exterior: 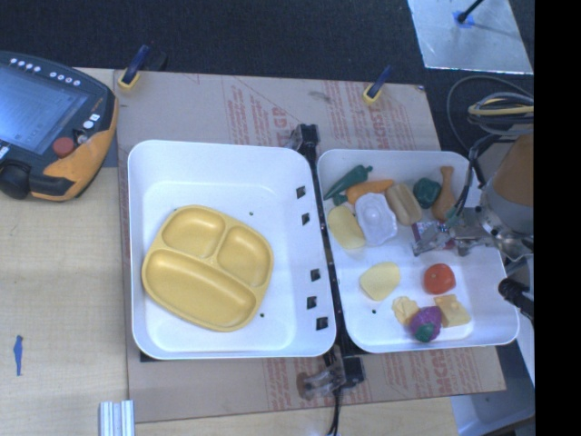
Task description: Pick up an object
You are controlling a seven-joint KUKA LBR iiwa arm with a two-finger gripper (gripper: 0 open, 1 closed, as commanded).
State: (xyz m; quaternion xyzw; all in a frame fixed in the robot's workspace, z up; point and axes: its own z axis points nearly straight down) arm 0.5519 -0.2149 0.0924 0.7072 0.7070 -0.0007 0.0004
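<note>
The right bin (481,339) holds several toy foods. Among them are a green pepper (349,182), an orange carrot (369,190), a white piece (375,218), a pale yellow piece (345,227), a tan bread piece (403,203), a dark green piece (427,192) and a tan stick (445,192). Nearer the front lie a red tomato (439,278), a yellow slice (379,281), a purple piece (425,324) and a yellow block (452,310). My gripper (426,238) reaches in from the right, low over the bin, just below the bread piece and above the tomato. Nothing is visibly held in it.
The left bin (145,180) contains a yellow divided plate (209,266). A teach pendant (50,125) lies at the far left of the bench. Cables (495,107) and the arm's body (513,198) crowd the right side. Clips (309,139) join the bins along the middle.
</note>
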